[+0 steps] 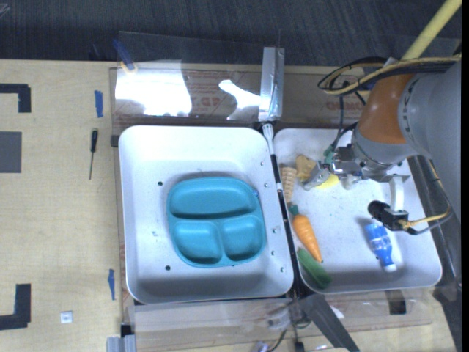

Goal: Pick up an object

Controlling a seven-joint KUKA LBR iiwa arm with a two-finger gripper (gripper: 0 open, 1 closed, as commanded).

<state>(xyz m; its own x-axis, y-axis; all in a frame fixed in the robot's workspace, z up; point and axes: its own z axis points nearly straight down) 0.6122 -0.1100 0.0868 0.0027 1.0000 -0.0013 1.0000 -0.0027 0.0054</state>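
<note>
Reaching in from the right, the gripper (322, 173) hangs low over the right bin (344, 270), just beside a yellow object (327, 182) and a ridged tan cone (288, 178); whether its jaws are open or closed cannot be told. Nearby lie a tapered orange carrot (306, 237) and a blue bottle (380, 245). A smooth teal divided tray (215, 220) sits in the left bin (139, 160).
</note>
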